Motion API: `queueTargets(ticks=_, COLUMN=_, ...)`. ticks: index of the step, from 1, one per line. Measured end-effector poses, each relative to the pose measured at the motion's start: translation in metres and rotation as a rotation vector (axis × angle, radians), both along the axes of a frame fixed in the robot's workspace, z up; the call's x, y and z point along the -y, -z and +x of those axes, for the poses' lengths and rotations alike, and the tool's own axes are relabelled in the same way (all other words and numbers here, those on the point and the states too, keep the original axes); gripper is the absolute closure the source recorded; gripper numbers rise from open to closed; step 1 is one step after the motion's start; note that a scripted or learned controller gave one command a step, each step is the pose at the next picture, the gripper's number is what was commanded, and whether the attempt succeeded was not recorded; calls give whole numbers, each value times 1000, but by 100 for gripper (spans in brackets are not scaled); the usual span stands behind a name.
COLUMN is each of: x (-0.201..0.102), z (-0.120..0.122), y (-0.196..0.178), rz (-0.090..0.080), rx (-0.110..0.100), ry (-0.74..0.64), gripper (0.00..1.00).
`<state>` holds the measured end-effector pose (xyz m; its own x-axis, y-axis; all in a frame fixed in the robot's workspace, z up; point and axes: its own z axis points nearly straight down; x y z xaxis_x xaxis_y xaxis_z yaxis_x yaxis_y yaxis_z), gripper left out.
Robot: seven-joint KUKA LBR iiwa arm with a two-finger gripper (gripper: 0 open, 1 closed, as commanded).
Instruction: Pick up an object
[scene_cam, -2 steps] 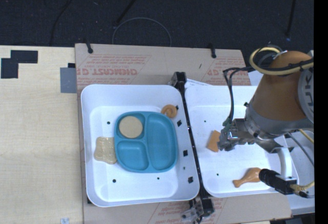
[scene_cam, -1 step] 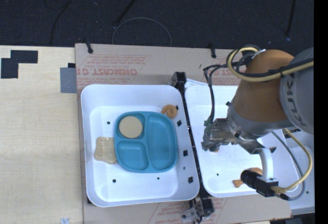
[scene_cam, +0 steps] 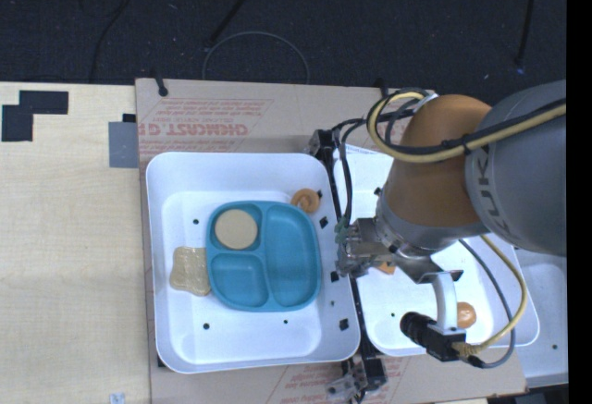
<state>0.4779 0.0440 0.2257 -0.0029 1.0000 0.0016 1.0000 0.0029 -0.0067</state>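
Gripper [scene_cam: 351, 256], grip state impossible to tell, sits at the bins' divide; blue tray [scene_cam: 268, 259] just left, orange ball [scene_cam: 465, 313] off to its right, lower

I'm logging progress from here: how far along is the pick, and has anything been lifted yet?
Done: nothing looks lifted. The round tan disc sits in the blue sectioned plastic tray; the pale flat slab and the small orange ring lie in the left white bin. In hand: the gripper sits low at the divide between the bins. Left: the whole grasp and lift.
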Motion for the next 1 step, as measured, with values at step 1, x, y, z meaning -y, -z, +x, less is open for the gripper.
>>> queueTargets(ticks=1, x=-44, z=3, y=7, rz=-1, rx=1, ry=-1, gripper=100)
